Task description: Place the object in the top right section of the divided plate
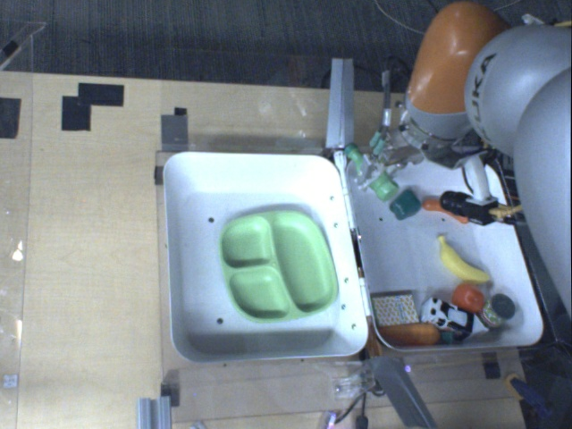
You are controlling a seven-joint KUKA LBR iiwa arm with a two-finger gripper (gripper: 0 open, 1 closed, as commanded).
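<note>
Pale wood bench (89, 239), dark ribbed carpet (179, 25) behind it, two glossy white plastic bins with rounded corners. Gripper (379, 170) is at the far left corner of the right bin (411, 262), hanging off the grey arm (527, 88) under its smooth orange band (451, 56). Can't tell how far open it is, the tip is a clutter of metal and clear bits from this angle. Small light-green block (385, 187) sits right at the tip, touching or nearly so; can't confirm a grip on it. Just beyond that, down and to the right, is a darker teal block (405, 204), chunky, matte, resting on the bin floor. Further down from the gripper: a yellow banana (460, 262), curved and smooth, lying alone mid-bin. Along the near wall, well away from the gripper: a speckled flat square (394, 308), an orange carrot-shaped piece (409, 333) right below it, a black-and-white toy (444, 314), a red-orange round piece (468, 298) and a grey round can (499, 308), all bunched together. Left of the gripper, in the left bin (197, 204): the divided plate (299, 257), soft green plastic, rounded, slightly rotated, with two small sections on the far side from the gripper and one long section on the near side. Light-green block is still in the right bin, well apart from the plate.
</note>
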